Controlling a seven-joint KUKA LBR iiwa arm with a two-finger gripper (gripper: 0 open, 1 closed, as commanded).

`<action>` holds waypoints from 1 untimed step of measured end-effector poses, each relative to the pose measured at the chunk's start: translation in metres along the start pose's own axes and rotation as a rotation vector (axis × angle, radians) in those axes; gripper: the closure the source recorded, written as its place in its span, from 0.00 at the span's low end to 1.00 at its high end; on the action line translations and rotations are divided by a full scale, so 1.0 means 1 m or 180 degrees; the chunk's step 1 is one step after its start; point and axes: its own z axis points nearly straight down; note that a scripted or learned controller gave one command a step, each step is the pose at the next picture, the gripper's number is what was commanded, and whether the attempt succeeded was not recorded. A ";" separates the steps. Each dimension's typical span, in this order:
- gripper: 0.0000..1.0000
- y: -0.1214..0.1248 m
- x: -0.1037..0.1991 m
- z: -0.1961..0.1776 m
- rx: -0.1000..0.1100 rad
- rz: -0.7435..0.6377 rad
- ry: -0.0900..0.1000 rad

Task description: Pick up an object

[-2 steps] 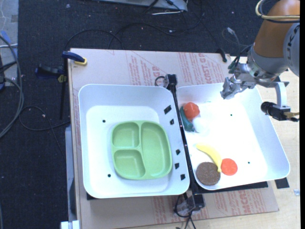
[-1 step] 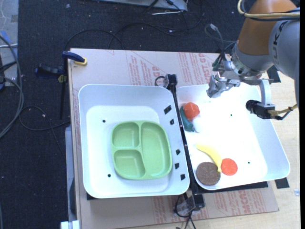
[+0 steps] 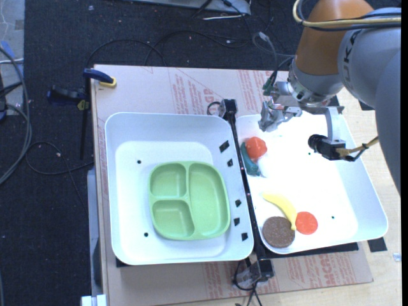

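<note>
My gripper (image 3: 273,116) hangs over the back left of the right bin (image 3: 357,190), up and to the right of an orange-red round object (image 3: 255,147) that lies against the bin's left wall. A teal piece (image 3: 252,166) sits just below that object. Toward the bin's front lie a yellow banana (image 3: 278,204), a red round object (image 3: 306,222) and a brown disc (image 3: 278,231). Nothing shows between the fingers.
The left bin (image 3: 121,171) holds a green three-compartment plate (image 3: 189,200). A black divider strip (image 3: 237,171) separates the bins. A black part (image 3: 324,145) juts from the arm over the right bin's back right. Cables lie on the floor behind the bench.
</note>
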 end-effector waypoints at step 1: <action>1.00 -0.007 0.056 0.008 0.0003 -0.0004 0.0002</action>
